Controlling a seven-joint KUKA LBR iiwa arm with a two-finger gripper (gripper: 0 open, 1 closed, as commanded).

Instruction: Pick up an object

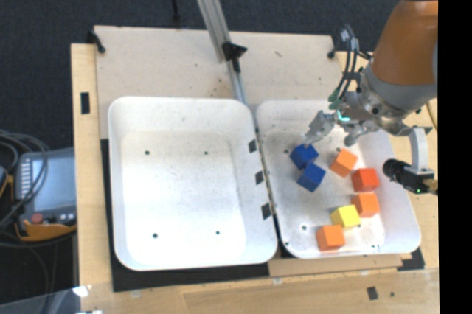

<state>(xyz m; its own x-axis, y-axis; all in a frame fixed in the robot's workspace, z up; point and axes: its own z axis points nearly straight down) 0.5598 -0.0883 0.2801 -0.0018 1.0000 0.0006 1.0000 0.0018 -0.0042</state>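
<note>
The right bin [295, 113] holds several small blocks. Two blue blocks [303, 155] [311, 177] lie near its left side. An orange block [343, 162], a red-orange block [365, 179], another orange block [366, 203], a yellow block [345, 217] and an orange block [331, 236] sit to the right and front. My gripper [336, 130] hangs over the bin's back part, just above and behind the blue and orange blocks. Its two fingers are spread apart with nothing between them.
The left bin [184, 180] lies beside the right one. A slanted aluminium post [210, 3] rises from behind the bins' shared edge. A black device [404, 174] hangs at the right bin's right side. A teach pendant [40, 194] sits far left.
</note>
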